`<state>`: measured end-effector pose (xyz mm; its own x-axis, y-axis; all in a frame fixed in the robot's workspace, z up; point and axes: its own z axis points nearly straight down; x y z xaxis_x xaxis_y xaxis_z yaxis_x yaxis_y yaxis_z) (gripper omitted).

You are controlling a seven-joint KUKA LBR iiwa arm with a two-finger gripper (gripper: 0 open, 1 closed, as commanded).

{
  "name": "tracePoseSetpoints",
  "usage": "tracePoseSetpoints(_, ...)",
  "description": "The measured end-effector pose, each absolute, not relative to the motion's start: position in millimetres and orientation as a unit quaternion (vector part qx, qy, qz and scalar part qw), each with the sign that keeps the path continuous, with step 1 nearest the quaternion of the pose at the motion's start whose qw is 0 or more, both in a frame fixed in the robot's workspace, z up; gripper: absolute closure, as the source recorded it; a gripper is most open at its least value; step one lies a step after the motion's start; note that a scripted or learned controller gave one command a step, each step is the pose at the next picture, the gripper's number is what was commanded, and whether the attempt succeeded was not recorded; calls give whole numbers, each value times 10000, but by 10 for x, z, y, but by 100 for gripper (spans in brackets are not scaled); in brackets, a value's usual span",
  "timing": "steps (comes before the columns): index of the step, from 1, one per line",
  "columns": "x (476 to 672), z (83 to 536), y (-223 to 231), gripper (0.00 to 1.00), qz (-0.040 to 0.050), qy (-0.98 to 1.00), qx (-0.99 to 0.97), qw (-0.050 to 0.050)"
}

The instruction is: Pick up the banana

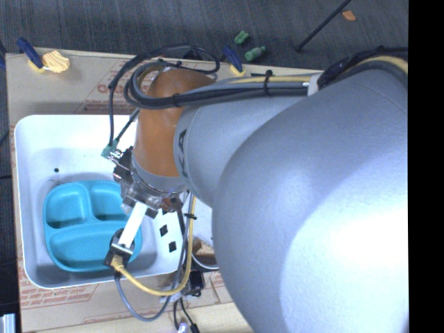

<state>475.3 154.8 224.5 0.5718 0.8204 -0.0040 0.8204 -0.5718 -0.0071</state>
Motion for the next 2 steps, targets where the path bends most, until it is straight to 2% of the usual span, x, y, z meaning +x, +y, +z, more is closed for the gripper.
tracePoseSetpoints(1,4973,2267,1301,100,27,-2920,-9564,13)
tracePoseSetpoints(2,4986,2924,1188,100,17,-2152,-9766,6)
